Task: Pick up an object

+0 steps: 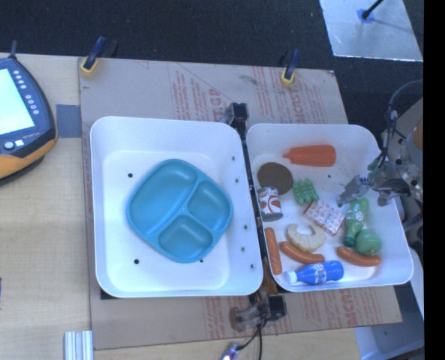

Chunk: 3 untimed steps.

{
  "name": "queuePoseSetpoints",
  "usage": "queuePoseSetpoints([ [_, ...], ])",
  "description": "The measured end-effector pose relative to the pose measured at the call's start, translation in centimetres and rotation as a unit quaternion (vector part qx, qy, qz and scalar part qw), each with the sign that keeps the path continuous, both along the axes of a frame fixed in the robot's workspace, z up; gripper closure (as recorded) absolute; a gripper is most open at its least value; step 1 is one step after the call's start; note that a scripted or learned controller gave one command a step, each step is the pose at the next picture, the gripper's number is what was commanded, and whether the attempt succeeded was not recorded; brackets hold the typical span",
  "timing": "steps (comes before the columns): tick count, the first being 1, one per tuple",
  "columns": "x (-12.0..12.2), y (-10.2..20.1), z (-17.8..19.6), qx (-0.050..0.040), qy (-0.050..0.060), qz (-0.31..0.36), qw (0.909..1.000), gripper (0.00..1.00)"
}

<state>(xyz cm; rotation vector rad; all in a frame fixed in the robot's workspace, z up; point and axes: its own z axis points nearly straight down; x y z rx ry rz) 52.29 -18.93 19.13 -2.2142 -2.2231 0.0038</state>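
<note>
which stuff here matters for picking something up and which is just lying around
For the job: gripper; right bin with orange carrot, brown disc, can, blue bottle, sausages.

Lying about: left bin, blue tray, pendant, clamps.

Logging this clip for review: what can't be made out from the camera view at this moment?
- Claw: its fingers blur into the green toys beneath, so open or shut, or holding anything, is unclear.
- Arm: cut off at the view's right side.
- Small can and patterned packet: labels too small to read.
- Handheld screen: cut by the left edge, display washed out.
</note>
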Motion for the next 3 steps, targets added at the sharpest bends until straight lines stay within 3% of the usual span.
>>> queuePoseSetpoints([
  [1, 5.4, -2.2, -10.1, -0.0007, 0.001, 0.002, 1.0, 0.0],
  [2, 12.4, 1.3, -9.9, 0.0002, 0.0, 0.001, 1.0, 0.0],
  [3, 12.2, 1.2, -9.0, 0.0003, 0.005, 0.002, 1.0, 1.0],
])
